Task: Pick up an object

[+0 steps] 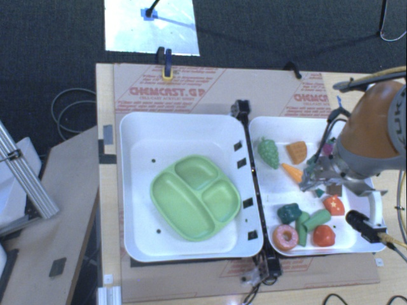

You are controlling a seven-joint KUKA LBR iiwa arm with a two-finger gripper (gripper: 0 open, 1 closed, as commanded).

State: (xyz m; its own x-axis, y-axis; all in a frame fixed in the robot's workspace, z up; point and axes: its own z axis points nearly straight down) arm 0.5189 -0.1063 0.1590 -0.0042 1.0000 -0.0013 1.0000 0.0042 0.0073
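Toy foods are scattered in the right bin (267, 129), where the hand (313, 182) is lowered among them; whether it is open or closed cannot be told. An orange carrot (292, 171) lies just beside it, a red tomato (334, 204) near below. Farther off lie green grapes (268, 152) and a pink doughnut (285, 236). A green divided plate (194, 197) sits in the left bin (137, 170).

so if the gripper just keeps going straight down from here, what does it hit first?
Probably bare floor of the right bin, beside the carrot. The gripper hangs just right of it; depth is hard to judge.
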